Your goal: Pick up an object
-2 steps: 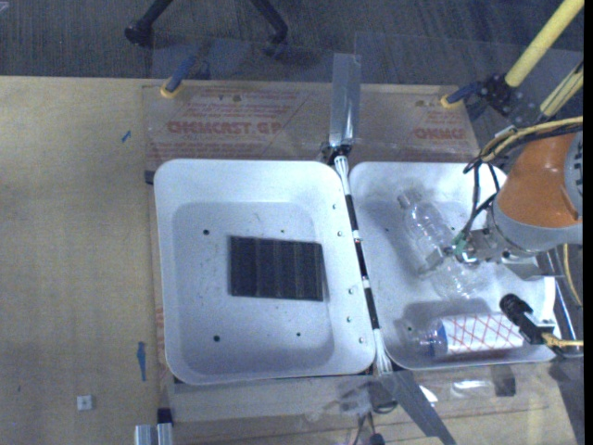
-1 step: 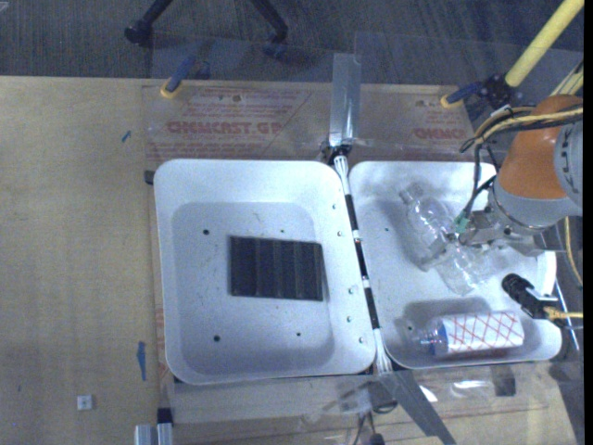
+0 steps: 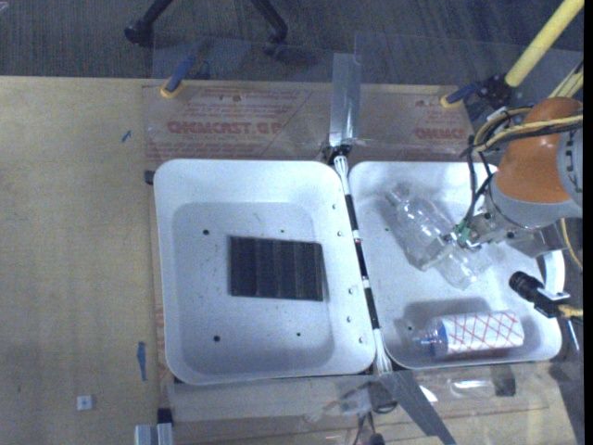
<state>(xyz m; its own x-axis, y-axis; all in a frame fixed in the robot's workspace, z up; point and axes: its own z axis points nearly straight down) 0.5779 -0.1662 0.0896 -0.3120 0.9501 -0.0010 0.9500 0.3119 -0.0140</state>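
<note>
The gripper [image 3: 466,236] sits low in the right bin [image 3: 371,179], at the lower right end of the clear bottle [image 3: 417,225] and perhaps touching it; whether it is open or closed, or has anything in its grasp, I cannot tell, since the wrist covers it from above. The bottle looks like the likeliest target, lying slantwise in the middle of that bin with its narrow end towards the far left corner. The main risk is a slip: thin, glossy plastic with a rounded body would probably buckle or squirt sideways under a squeeze, most of all if it is caught off-centre near its end. A lift might also tip the bottle and drop it, or roll it onto the tube [image 3: 477,332], which lies near it along the bin's near wall. The tube is a pale cylinder with a red lattice print and a blue cap, and looks firmer. In the left bin [image 3: 167,248] lies a mat [image 3: 276,268], dark, flat, rectangular and ribbed; it looks too low for an easy pinch. Both bins are smooth white with rounded corners
</note>
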